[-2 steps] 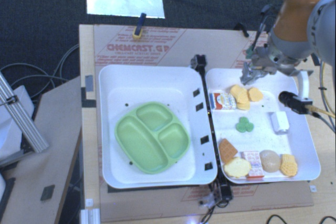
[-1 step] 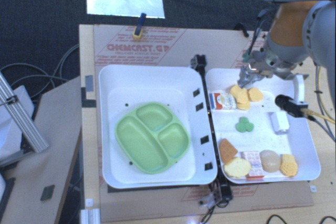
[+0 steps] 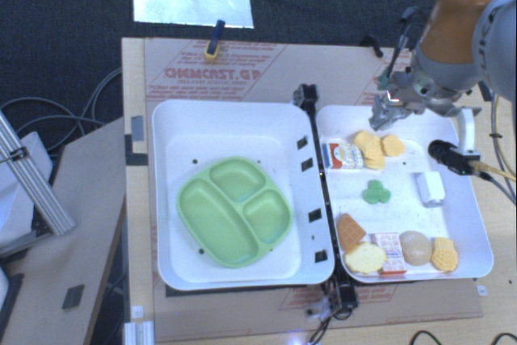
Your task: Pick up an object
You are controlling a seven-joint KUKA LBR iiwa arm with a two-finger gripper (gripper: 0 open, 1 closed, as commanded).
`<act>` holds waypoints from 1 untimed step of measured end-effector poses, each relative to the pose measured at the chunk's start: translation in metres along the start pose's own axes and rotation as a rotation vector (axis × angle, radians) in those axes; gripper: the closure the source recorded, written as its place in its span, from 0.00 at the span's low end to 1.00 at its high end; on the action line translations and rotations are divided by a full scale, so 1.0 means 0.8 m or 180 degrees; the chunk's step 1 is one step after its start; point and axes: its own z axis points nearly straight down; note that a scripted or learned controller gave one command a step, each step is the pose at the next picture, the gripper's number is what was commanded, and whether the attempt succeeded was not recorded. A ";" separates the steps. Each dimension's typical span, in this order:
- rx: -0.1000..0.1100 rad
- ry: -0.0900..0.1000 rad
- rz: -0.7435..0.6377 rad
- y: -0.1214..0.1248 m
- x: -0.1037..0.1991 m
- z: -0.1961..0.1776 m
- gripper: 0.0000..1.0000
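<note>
My gripper (image 3: 383,119) hangs over the far part of the right bin (image 3: 472,210), just above and left of a cluster of yellow food pieces (image 3: 372,148). Nothing shows between its fingers. Below the cluster lie a small red-and-white packet (image 3: 342,154), a green broccoli-like piece (image 3: 376,192) and a white block (image 3: 430,187). Near the front edge sit a brown cracker (image 3: 350,230), a pale yellow bun (image 3: 365,258), another red-and-white packet (image 3: 388,248), a beige round piece (image 3: 416,247) and a yellow waffle piece (image 3: 443,254).
The left bin (image 3: 174,133) holds a green divided plate (image 3: 234,211). A black divider with clips (image 3: 315,174) runs between the bins. A black cylindrical part (image 3: 449,155) on the arm reaches over the right bin's far right side.
</note>
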 end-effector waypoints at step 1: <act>0.0013 0.0000 0.0015 -0.017 0.000 0.018 1.00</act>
